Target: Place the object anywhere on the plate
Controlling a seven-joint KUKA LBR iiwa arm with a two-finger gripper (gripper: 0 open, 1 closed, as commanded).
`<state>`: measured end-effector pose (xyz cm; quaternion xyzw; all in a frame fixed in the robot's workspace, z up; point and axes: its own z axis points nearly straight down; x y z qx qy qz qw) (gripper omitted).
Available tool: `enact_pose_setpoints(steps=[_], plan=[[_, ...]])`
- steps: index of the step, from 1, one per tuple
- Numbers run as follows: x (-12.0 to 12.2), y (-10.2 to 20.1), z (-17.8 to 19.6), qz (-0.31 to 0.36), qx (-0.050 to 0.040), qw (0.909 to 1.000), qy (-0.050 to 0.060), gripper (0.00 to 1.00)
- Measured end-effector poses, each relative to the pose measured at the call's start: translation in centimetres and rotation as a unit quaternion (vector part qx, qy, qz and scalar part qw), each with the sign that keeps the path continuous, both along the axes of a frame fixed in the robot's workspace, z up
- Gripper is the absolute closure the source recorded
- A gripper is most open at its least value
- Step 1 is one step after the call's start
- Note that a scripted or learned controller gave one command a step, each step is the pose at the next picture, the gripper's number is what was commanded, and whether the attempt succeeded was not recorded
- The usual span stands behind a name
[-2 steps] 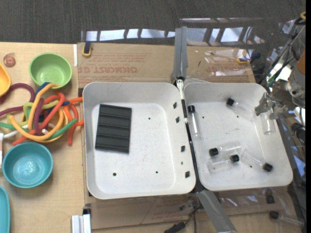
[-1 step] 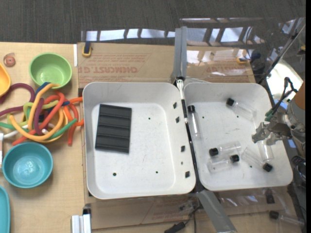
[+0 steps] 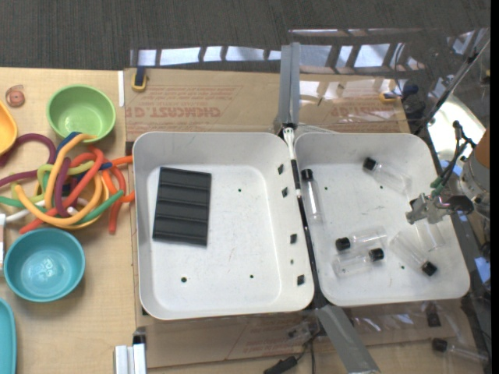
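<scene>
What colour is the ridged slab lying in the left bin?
Black, matte with lengthwise ridges: the ridged slab shows clearly in the camera view, against the white left bin.

so the bench [image 3: 70, 318] is light wood, and everything on it is far off to the side away from the gripper [image 3: 425, 209]. Two white bins sit on cardboard [image 3: 210, 104]: the right bin [image 3: 374, 142] under the gripper, the left bin [image 3: 210, 306] next over. Farthest out: a green bowl [image 3: 80, 113], a teal bowl [image 3: 44, 264], and tangled colored ropes [image 3: 70, 185].
</scene>
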<state>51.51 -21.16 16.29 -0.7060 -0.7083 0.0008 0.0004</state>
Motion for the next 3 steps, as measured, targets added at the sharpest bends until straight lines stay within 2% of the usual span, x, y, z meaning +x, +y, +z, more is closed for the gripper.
enact_pose_setpoints(steps=[1,2,3], plan=[[-3.7,-1.1,1.2,0.042,0.0007,0.9991,0.000,1.00],[7.2,-1.0,6.0,0.055,-0.0006,0.9985,-0.001,1.00],[0.9,10.4,-1.4,0.139,0.0007,0.9902,0.001,1.00]])
